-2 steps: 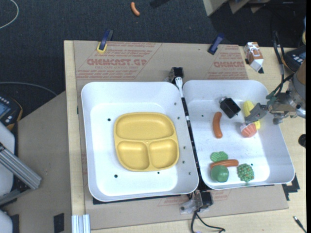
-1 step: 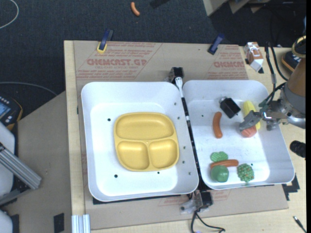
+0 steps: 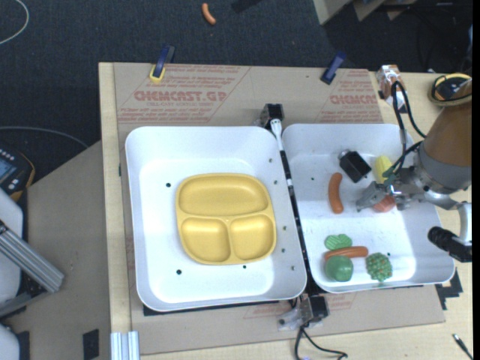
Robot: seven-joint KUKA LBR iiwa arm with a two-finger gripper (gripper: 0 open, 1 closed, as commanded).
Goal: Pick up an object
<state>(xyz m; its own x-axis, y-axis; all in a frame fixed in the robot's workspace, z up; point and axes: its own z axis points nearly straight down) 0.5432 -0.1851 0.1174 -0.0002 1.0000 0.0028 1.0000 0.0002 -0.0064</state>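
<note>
Several toy foods lie in the right bin [image 3: 315, 138]; the gripper [image 3: 375, 199] sits low by a small red piece [image 3: 385, 205], with an orange sausage [image 3: 335, 193] at its nine o'clock. Whether it is spread or closed, I cannot tell. Likely approaching; next comes a square closing, then lifting.

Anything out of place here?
Yes: a small orange piece lies on the dark floor beyond the bench, outside both bins. It resembles the sausage in the right bin, so probably a stray.

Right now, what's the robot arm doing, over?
Gripper low over right bin. Sausage just beside it, not held. Red piece close by.
</note>
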